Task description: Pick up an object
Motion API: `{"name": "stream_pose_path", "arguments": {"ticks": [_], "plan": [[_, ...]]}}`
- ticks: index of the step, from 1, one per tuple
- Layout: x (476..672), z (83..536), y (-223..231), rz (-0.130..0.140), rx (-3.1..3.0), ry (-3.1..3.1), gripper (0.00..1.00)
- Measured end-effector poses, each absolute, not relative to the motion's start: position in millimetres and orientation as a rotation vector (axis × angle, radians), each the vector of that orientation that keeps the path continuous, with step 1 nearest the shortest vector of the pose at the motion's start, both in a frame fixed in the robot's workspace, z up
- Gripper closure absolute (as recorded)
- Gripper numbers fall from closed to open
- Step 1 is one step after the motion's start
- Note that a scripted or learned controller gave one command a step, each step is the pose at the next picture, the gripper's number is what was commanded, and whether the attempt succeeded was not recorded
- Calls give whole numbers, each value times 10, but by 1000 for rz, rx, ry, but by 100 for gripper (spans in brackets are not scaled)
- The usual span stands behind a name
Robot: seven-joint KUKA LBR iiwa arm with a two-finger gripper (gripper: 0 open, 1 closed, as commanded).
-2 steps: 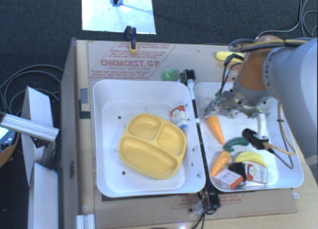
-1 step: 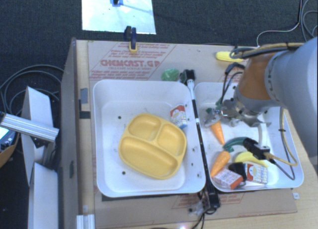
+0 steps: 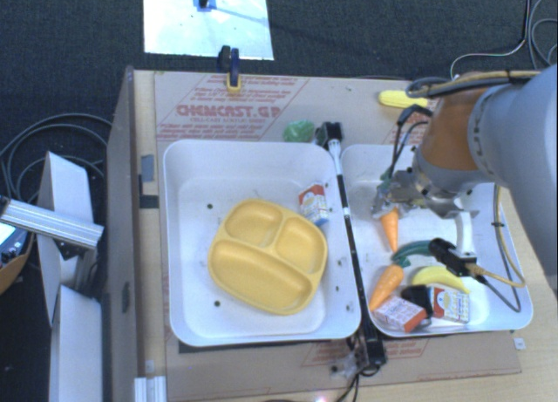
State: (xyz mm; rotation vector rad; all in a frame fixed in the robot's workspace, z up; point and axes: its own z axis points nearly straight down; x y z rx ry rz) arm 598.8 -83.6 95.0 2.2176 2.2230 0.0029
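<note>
the arm (image 3: 497,130) runs off the right edge and hides part of the right bin (image 3: 514,326); the hand's (image 3: 390,202) fingers are too small to tell.

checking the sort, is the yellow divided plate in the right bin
No, the yellow divided plate lies in the left bin, beside a small carton.

The arm (image 3: 514,121) is smooth grey with a broad orange band (image 3: 449,134) above the wrist, thin dark cables (image 3: 403,143) trailing beside it.
</note>
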Motion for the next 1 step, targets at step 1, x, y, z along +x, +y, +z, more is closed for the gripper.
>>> {"name": "stream_pose_path", "arguments": {"ticks": [1], "plan": [[6672, 1914, -147, 19, 2200, 2229, 100]]}}
